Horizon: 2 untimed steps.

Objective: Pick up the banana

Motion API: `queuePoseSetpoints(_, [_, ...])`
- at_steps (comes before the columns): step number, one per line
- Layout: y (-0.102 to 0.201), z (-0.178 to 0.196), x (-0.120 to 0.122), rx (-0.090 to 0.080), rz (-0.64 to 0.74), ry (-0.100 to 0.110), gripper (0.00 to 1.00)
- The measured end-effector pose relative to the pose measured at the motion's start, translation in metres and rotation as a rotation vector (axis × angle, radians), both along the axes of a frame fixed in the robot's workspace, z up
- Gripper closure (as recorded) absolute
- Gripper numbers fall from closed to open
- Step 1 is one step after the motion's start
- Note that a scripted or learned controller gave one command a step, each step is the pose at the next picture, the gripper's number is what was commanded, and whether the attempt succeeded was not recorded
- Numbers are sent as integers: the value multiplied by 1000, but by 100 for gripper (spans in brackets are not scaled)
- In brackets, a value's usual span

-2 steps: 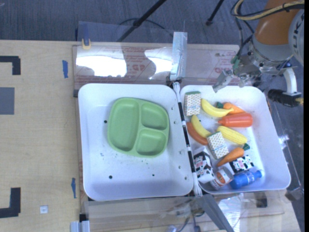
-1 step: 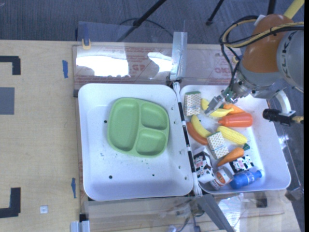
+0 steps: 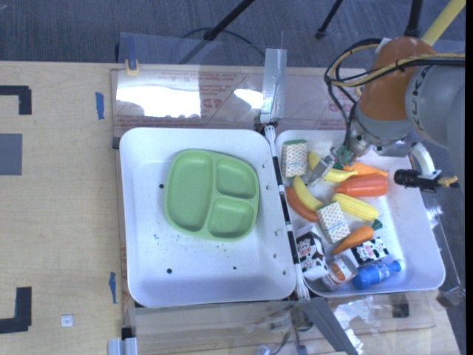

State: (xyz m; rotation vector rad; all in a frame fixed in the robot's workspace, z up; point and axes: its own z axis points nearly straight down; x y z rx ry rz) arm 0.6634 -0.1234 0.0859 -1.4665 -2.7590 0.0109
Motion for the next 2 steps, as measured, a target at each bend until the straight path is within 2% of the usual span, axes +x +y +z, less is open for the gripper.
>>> queuePoseSetpoints(1, [-1, 14, 5, -4, -1, -23, 100])
queuePoseSetpoints(2, [43, 100, -25, -4, -194, -22, 100])
